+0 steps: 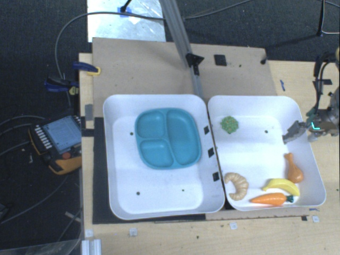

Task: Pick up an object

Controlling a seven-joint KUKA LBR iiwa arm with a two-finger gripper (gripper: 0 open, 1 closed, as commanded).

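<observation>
Jaws of the gripper, spread unclear, hover at the right bin's right rim. Nearest object is the drumstick; best to centre over it before descending.

The desk is a tan board with dark floor around it. Two white bins lie on it side by side and touching: the left bin and the right bin. A small black square sits near the desk's far edge.
</observation>
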